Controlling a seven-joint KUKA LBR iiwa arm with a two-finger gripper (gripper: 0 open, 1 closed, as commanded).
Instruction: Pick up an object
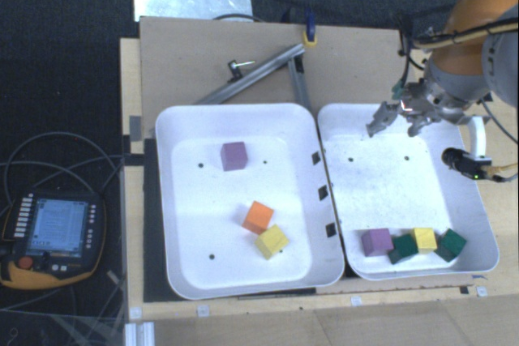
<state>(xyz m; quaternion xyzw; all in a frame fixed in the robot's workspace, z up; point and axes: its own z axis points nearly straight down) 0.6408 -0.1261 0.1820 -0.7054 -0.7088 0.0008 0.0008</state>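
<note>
Blocks (412,242) along right bin's (405,174) near wall; tool (400,122) above far end, fingers apart, nothing between

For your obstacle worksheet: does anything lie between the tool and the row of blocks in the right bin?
Nothing visible does. The tool hangs over the right bin's far end; bare floor separates it from the blocks.

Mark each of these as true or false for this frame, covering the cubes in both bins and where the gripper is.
1. The left bin holds three cubes. True.
2. The orange cube touches the purple cube. False: they lie apart; the orange one touches the yellow cube.
3. The gripper is over the right bin. True.
4. The gripper holds a green cube. False: nothing sits between its fingers.
5. The right bin's cubes lie along its far edge. False: near edge.
</note>
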